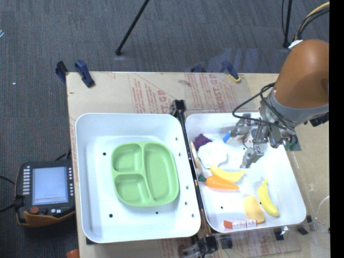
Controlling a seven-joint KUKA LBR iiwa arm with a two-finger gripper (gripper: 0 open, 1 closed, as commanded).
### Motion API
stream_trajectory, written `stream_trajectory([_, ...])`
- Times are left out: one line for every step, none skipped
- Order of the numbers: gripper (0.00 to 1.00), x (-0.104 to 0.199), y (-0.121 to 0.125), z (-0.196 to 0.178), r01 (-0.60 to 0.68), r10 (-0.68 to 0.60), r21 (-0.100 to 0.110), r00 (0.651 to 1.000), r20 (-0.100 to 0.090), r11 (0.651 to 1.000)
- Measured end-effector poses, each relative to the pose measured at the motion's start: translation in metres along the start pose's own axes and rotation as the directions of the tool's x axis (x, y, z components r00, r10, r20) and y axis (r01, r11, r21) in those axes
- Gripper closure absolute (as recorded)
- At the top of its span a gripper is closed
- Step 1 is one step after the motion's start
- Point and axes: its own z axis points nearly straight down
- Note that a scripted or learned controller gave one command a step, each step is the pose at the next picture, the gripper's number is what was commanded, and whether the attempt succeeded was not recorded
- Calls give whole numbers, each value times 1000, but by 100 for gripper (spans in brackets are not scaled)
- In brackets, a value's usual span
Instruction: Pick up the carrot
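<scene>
Nearest the camera, right bin: one small red-and-white tube lying flat just inside the front rim; one pale yellow piece beside one banana, the two close together in the front right corner, the banana near the right wall. Next back, one carrot, orange, lying roughly crosswise in the bin's left half, its left end near the wall between the bins; it touches or slightly underlies a second yellow banana-like item just behind it. Open white floor lies to the carrot's right and in front of it. Further back: one white rounded object, one dark purple item near the left wall, one small blue piece. Left bin: one green divided plate, three compartments, set in the middle with bare white floor on all sides. Off the bench to the left, one handheld screen unit on the dark carpet. Arm: one, entering from the right, its orange band and grey wrist above the right bin's back right part. Gripper points down and leftward over the bin's middle, behind and to the right of the carrot, apart from it; its fingers stand narrowly apart with nothing between them. Farthest: cardboard-covered bench top, several blue clamps along its back edge.
</scene>
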Motion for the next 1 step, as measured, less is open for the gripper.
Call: stream_trajectory([0,57,26,137,127,-127,-2,992,-4,992])
